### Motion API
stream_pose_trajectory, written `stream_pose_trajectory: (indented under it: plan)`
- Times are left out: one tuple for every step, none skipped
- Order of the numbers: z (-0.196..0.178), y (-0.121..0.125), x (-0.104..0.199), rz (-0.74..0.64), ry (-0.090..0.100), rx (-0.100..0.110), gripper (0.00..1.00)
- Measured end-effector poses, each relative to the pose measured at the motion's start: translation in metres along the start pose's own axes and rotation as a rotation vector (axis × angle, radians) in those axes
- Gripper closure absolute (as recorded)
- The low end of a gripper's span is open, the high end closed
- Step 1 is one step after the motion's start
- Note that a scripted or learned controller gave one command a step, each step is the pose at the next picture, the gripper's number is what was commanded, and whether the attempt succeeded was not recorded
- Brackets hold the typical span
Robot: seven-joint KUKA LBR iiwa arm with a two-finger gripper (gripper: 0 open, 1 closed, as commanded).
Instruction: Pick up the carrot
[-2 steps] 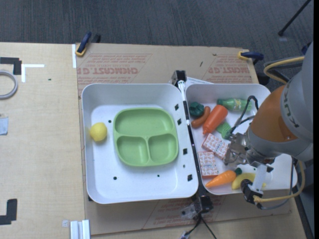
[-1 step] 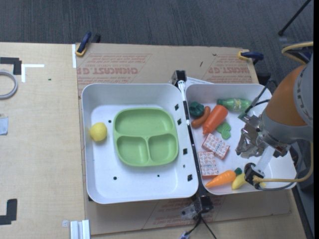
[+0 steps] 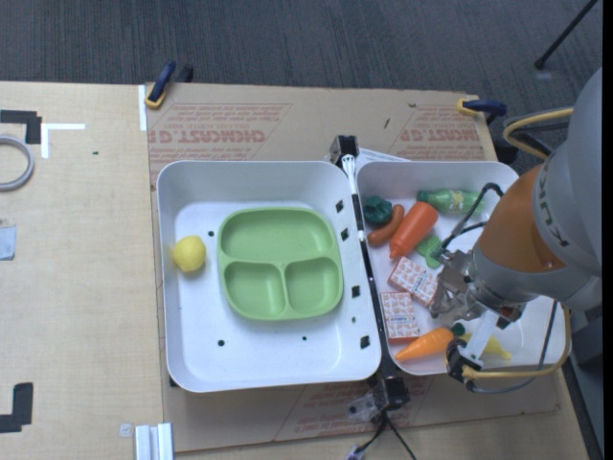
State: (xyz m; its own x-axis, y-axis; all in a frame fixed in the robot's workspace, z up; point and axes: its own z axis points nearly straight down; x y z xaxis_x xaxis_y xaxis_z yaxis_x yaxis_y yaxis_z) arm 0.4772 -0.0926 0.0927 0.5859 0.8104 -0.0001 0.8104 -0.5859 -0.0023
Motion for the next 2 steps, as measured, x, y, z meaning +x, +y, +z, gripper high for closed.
stream_pose_trajectory:
  plan:
    - [-0.077,0.002,-0.002,0.016,0.000,-0.002,1.00]
    - [0.001,0.007,0.001,0.082,0.000,0.000,1.00]
